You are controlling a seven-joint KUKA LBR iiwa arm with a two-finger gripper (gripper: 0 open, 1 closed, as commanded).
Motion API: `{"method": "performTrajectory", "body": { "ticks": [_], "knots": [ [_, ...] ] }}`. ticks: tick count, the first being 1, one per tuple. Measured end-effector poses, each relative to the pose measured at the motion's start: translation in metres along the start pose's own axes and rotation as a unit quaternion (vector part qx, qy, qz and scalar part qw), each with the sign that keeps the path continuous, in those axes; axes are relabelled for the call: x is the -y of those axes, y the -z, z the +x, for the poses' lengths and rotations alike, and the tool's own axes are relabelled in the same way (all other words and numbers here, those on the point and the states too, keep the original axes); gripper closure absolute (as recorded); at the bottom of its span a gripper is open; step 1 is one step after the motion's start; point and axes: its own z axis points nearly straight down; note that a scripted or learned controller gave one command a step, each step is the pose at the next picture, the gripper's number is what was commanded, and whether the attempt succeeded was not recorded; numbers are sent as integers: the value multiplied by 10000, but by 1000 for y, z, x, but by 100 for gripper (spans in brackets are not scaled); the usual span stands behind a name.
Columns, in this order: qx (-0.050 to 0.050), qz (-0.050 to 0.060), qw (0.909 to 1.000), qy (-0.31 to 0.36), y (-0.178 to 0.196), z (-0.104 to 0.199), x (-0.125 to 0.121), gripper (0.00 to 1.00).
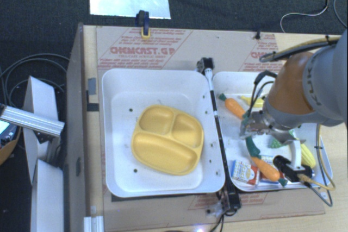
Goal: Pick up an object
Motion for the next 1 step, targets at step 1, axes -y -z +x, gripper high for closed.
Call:
{"method": "performTrajectory", "body": {
  "ticks": [1],
  "knots": [
    [-1, 4, 10000, 0, -1, 0, 0, 0]
  ]
}}
